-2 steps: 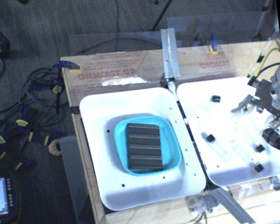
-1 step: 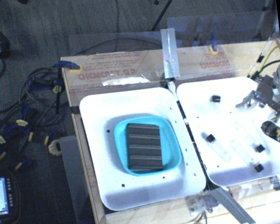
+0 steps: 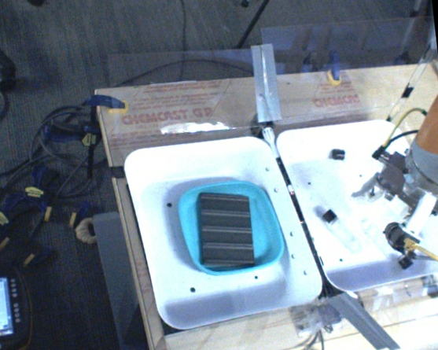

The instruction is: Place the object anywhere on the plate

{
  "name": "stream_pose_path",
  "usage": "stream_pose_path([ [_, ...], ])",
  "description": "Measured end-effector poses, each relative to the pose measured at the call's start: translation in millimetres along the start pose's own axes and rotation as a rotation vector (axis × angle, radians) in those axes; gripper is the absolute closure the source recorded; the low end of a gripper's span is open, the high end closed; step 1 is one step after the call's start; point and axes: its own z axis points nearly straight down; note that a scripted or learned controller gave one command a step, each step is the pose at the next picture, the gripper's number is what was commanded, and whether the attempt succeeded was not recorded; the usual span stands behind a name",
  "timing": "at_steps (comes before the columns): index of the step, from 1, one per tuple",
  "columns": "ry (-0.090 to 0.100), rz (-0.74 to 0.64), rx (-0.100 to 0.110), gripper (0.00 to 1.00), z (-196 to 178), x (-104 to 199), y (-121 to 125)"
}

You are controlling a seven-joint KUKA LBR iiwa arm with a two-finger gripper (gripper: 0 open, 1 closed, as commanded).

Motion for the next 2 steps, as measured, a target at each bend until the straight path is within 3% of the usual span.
stream_pose_path([
  [1, 0.000, 0.043, -0.007, 0.00, -187.0, 0.9, 2.0],
  [2, 0.000, 0.045, -0.001, 0.00, -52.2, 4.0, -3.9],
])
